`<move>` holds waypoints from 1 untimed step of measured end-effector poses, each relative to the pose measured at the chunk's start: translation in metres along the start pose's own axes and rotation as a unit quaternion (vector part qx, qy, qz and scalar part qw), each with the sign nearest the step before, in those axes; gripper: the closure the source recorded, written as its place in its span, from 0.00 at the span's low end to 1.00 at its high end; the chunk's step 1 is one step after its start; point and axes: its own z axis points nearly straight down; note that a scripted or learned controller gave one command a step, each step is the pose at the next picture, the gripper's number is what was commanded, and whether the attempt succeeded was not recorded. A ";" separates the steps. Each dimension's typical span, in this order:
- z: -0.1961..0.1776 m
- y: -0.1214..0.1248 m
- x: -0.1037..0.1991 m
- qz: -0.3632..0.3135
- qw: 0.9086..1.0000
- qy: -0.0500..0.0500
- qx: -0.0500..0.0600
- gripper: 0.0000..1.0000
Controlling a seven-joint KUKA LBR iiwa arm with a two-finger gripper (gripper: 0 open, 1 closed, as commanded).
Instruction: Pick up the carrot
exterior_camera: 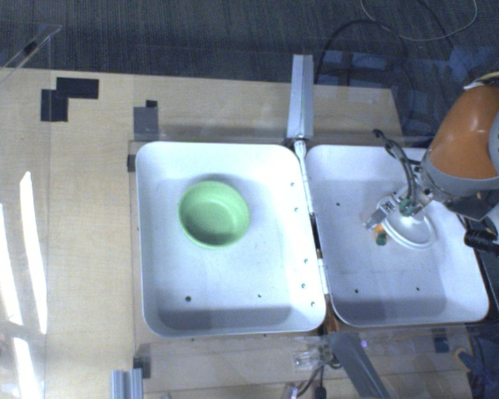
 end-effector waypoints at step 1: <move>0.000 -0.004 -0.003 -0.023 1.000 0.000 -0.002 0.00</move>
